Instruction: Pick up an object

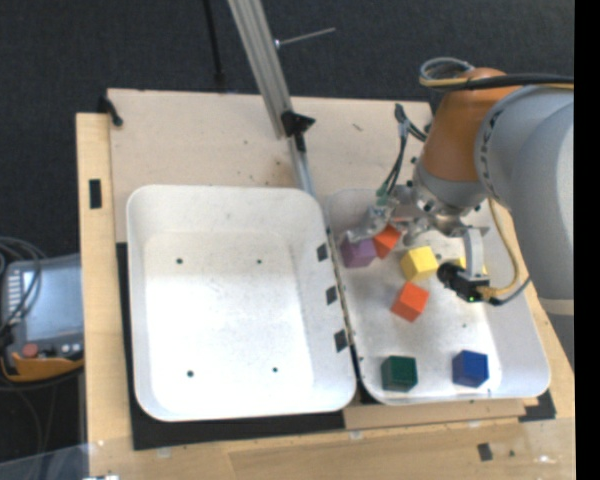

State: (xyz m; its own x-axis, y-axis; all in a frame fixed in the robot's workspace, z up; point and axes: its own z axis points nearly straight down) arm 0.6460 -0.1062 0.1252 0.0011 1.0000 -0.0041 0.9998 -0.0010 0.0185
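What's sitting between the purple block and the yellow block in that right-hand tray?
In the camera view, a small orange block sits between the purple block and the yellow block, close under the robot's hand.

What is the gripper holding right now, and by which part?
Cannot be told. The gripper is down in the right bin among the orange block, purple block and yellow block; no block visibly sits between its fingers.

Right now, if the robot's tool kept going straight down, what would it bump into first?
Probably the orange block, which sits right under the tool, beside the purple block and yellow block. Depth is hard to judge from this slanted view, so that's a guess.
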